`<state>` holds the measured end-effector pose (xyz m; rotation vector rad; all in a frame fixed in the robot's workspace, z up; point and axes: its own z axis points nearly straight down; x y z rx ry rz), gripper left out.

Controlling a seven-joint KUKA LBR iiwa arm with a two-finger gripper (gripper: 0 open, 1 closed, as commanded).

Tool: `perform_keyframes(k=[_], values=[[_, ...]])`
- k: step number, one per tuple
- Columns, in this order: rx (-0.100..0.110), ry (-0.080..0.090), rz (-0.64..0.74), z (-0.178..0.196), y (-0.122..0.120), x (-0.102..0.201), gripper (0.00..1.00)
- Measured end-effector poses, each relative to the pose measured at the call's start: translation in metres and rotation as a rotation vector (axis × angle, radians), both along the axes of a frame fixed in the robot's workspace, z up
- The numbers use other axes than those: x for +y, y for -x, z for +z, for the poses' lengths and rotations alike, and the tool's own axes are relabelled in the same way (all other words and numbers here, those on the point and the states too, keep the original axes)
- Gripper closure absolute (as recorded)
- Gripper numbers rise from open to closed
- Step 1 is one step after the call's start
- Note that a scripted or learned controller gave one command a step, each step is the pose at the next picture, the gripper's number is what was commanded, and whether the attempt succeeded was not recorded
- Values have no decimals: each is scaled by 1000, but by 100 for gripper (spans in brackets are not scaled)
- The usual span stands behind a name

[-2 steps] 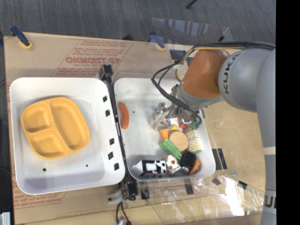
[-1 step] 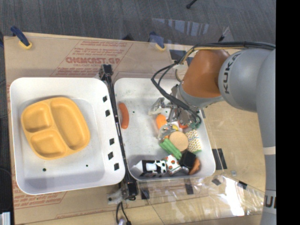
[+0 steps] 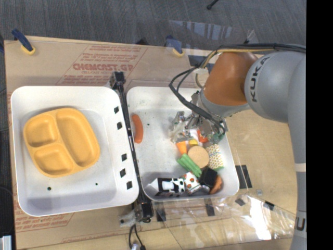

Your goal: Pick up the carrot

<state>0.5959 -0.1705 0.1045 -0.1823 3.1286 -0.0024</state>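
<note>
Toys [image 3: 192, 181] crowd the near corner, claw [image 3: 188, 130] above them (grip state unclear, perhaps touching the carrot [image 3: 182, 146]).

carrot [image 3: 137, 127]: small orange piece, elongated with rounded ends, lying flat on the floor of the right bin [image 3: 156, 100]. Long axis runs roughly up-down in camera view, tilted slightly. Sits close to the bin's left wall, alone, well apart from the toy pile on the bin's right side.

- I note open floor in the right bin [image 3: 156, 100] around the sausage [image 3: 137, 127].
- Toy pile [image 3: 197, 163] crowds its near-right corner.
</note>
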Motion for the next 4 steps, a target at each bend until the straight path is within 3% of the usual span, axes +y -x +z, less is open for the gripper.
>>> perform_keyframes(k=[1,2,3,4], values=[[1,0,1,0,0,0,0],[-5,1,7,11,-2,1,100],[-4,1,8,11,-2,2,0],[-12,3,13,22,-4,3,100]])
